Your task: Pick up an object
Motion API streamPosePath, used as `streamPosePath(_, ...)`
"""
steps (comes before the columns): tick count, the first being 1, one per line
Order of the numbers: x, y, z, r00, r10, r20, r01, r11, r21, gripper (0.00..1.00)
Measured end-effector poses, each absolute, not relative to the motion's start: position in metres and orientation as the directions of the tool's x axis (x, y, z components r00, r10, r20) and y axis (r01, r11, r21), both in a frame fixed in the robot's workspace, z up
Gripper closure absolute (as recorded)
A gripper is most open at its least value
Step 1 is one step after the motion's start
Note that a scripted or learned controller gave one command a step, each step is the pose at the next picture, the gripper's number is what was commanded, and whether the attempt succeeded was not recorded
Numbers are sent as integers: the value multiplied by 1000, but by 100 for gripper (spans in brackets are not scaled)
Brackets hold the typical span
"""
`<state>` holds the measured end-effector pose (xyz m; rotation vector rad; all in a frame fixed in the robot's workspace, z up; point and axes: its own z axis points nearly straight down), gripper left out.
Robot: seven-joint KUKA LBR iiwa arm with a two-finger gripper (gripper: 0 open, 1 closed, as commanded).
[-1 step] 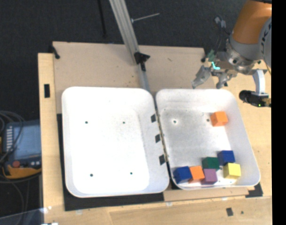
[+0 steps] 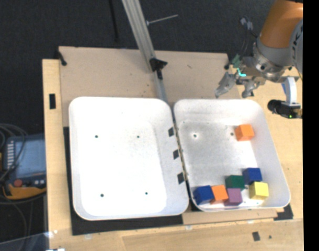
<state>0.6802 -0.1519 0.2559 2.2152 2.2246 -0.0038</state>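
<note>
Gripper (image 2: 235, 86) up past far edge of right bin (image 2: 264, 119), over bench. I see fingers spread apart, nothing between them. Orange block (image 2: 245, 132) alone near far side of bin. Other blocks bunched at near edge: blue (image 2: 203, 194), orange (image 2: 219, 193), purple (image 2: 234, 196), green (image 2: 235, 181), dark blue (image 2: 252, 175), yellow (image 2: 259, 190). Left bin (image 2: 81, 140) beside it.

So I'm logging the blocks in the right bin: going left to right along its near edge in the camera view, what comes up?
Blue block → orange block → purple block → yellow block.
</note>
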Motion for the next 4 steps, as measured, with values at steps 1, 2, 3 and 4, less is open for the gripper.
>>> streamPosePath(1, 672, -153, 210, 0, 1000, -3, 1000, 0, -3, 0)
streamPosePath(2, 667, -156, 168, 2, 1000, -3, 1000, -2, -3, 0)
streamPosePath(3, 666, -160, 106, 5, 1000, -2, 1000, -5, -4, 0)
streamPosePath(4, 668, -161, 122, 7, 1000, -3, 1000, -7, 6, 100)
